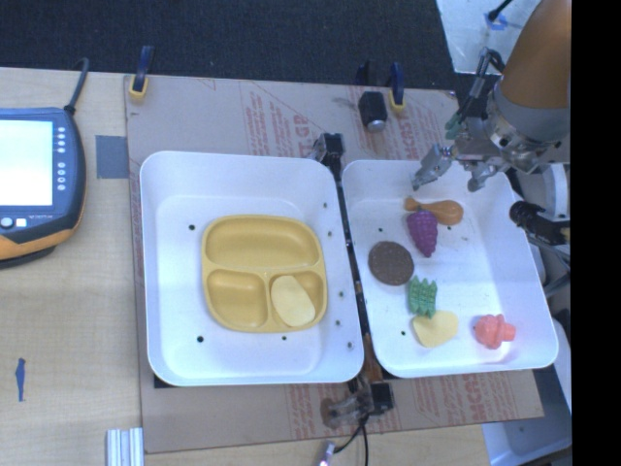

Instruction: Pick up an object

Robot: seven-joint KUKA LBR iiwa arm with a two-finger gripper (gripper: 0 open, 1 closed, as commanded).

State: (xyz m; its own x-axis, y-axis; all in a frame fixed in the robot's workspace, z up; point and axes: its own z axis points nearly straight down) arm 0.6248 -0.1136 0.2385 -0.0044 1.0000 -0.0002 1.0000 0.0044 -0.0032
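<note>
Nothing is picked yet: the gripper (453, 168) hangs with fingers spread and bare, just at 12 o'clock of the drumstick (438, 208); grasping and lifting remain.

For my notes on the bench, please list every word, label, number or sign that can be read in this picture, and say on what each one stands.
No text can be read.
Cardboard sheet under the bins: faint red printed lettering, too blurred to read.
Handheld controller at the left: blank white screen, button markings too small to read.
</note>
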